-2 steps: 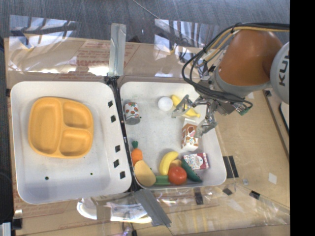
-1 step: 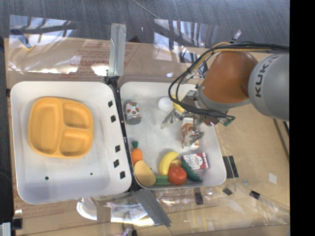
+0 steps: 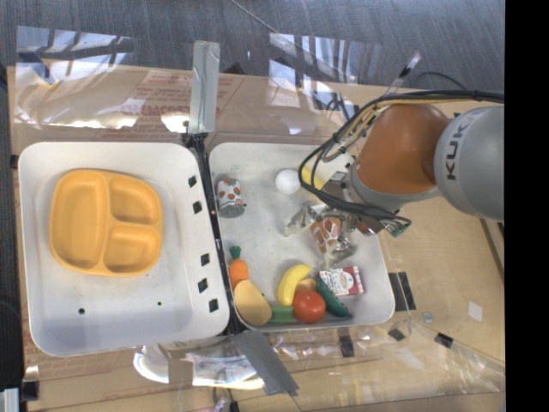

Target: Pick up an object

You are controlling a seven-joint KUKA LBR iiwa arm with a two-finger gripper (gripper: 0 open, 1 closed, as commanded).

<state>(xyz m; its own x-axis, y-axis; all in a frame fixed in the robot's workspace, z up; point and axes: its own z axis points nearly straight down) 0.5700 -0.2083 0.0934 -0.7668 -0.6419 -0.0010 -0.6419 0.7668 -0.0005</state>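
Observation:
My gripper [image 3: 328,228] hangs low in the right bin [image 3: 257,166], under the grey wrist and its orange band [image 3: 396,151]. Right beneath it lies a red-orange snack packet [image 3: 327,235] with silvery wrapping around it. The wrist hides how the gripper meets the packet. Close by are a white ball [image 3: 286,179], a small can with a red pattern [image 3: 229,196] and a red-and-white carton [image 3: 341,280]. Along the bin's near side lie a banana [image 3: 293,281], a tomato [image 3: 309,305], a carrot [image 3: 238,270] and a tan wedge [image 3: 250,303].
The left bin [image 3: 51,316] holds a yellow divided plate [image 3: 105,221]. A yellow item [image 3: 312,177] peeks out beside the wrist. Black cables [image 3: 343,136] loop off the arm over the right bin's far edge. A green vegetable [image 3: 333,304] lies by the tomato.

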